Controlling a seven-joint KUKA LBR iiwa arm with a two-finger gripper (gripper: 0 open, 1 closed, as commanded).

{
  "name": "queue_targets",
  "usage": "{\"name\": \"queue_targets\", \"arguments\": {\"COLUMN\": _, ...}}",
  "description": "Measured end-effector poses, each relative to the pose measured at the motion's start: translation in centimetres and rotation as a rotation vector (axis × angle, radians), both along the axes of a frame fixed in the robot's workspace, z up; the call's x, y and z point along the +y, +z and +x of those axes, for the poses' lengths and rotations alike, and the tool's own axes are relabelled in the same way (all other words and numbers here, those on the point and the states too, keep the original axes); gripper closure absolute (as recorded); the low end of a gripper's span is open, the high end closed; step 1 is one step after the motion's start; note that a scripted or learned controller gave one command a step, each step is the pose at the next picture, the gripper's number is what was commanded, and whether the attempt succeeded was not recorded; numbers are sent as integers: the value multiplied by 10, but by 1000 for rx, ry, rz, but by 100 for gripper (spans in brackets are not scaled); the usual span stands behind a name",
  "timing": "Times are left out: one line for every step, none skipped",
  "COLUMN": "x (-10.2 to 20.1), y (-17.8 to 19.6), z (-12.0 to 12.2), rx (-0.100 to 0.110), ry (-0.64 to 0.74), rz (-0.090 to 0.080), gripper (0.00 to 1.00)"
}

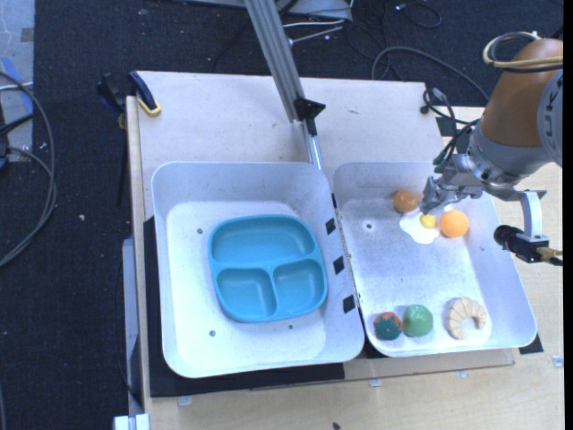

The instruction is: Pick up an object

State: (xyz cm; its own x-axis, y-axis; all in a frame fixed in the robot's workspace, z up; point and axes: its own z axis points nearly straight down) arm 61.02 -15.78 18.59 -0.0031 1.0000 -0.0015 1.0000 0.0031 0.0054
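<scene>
My gripper hangs low over the far part of the right bin. Right under and beside it lie a fried egg, an orange ball and a brownish-orange piece. The fingertips sit between the brown piece and the egg, close to or touching the egg; nothing shows between them. A red strawberry, a green ball and a croissant lie along the bin's near edge.
The left bin holds a blue three-compartment plate. A slanted metal pole rises from between the bins at the back. Cables run across the bench behind the right bin.
</scene>
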Motion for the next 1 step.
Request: {"name": "queue_targets", "arguments": {"x": 0, "y": 53, "z": 1, "rx": -1, "ry": 0, "rz": -1, "gripper": 100}}
